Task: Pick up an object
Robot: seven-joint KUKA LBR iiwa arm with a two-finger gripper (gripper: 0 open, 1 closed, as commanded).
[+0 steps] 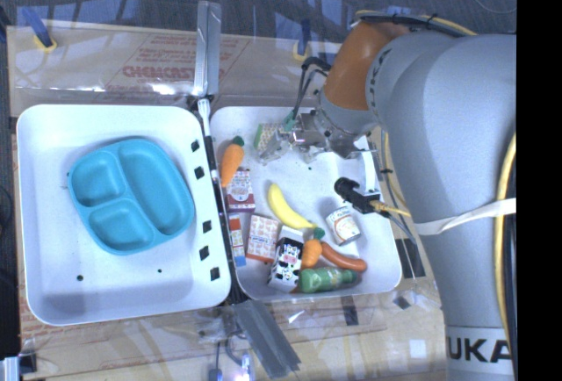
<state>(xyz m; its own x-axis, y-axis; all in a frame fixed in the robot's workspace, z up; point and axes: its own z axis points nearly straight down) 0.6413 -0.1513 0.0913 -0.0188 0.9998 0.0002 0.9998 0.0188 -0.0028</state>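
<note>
gripper [295, 139] sits low over the far end of the right bin [384, 258], at the tip of the grey arm [439, 107] that reaches in from the view's right. whether it is open or closed cannot be told from this angle, and nothing can be seen held in it. just beside it, toward the view's left, lies a green-and-white packet [266, 137]; whether the two touch is unclear. a little further left and nearer the camera, a carrot [231, 161] leans along the bin wall, with a small red-and-white carton [240, 189] just below it. nearer the camera than the gripper lies a banana [285, 206], and to its right a small jar [342, 226]. well apart from the gripper, at the bin's near end, a flat box [262, 237], a cow-patterned carton [285, 262], a small orange carrot [310, 252], a toy sausage [342, 261] and a green bottle [325, 279] crowd together. far to the gripper's left, the left bin [53, 300] holds a blue divided plate [132, 195].
</note>
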